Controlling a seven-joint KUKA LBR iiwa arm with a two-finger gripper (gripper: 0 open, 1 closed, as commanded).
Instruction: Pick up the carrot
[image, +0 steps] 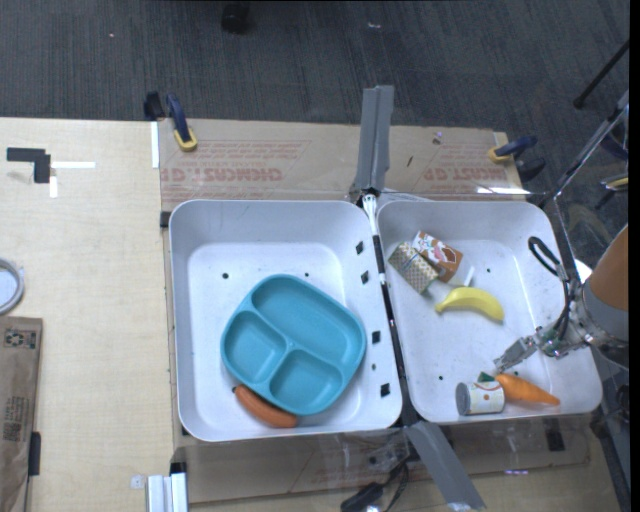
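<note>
The small, light, hard, smooth carrot (527, 390) was best taken across its fat middle, and the jaws (530, 347) just above it were seen open, holding nothing.

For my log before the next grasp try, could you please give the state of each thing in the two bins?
carrot: lying flat, right bin, touching can
can: on its side
banana: lying loose
carton: tipped over
blue plate: face up, left bin
sausage: partly under plate
gripper: above carrot, holding nothing

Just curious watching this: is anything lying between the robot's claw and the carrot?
No. In the camera view, bare white bin floor separates the gripper from the carrot just below.
</note>
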